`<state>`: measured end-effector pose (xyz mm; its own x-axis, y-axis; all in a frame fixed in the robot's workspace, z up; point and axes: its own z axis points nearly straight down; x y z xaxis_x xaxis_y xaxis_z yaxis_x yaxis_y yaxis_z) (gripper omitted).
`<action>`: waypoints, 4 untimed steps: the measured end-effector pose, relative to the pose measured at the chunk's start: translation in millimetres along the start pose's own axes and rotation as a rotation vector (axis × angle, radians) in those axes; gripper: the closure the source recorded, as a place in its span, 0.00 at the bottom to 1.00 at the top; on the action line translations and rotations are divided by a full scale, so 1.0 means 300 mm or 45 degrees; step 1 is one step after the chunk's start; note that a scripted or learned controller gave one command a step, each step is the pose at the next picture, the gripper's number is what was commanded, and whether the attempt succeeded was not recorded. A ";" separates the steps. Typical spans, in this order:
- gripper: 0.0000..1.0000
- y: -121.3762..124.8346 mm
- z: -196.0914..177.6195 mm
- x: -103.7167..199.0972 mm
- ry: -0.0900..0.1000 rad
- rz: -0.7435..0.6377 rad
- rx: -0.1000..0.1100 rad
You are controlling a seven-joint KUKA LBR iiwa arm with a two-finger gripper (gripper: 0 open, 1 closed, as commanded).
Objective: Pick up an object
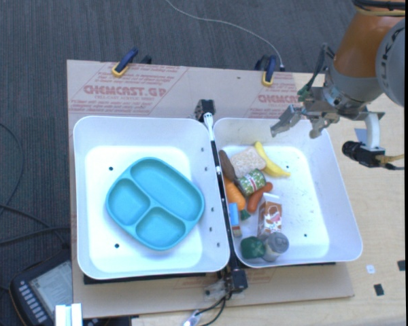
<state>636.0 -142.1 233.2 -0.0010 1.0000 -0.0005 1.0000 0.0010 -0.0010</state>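
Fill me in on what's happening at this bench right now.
A grey and orange robot arm reaches in from the right, its end effector open and holding nothing above the far edge of the right bin. That bin's left side holds a pile of small items, among them a banana, a carrot and a green can. The left bin holds a blue divided plate. Nothing has been picked up yet.
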 end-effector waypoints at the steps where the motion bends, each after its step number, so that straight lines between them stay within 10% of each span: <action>1: 0.00 -0.122 0.445 -0.073 0.000 0.001 0.003; 2: 1.00 -0.120 0.409 -0.074 -0.002 0.001 0.000; 3: 0.00 -0.120 0.408 -0.074 -0.001 0.000 0.000; 4: 1.00 -0.119 0.376 -0.074 -0.002 -0.001 -0.001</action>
<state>600.1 -164.3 120.5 -0.0014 1.0000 -0.0023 1.0000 0.0014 -0.0005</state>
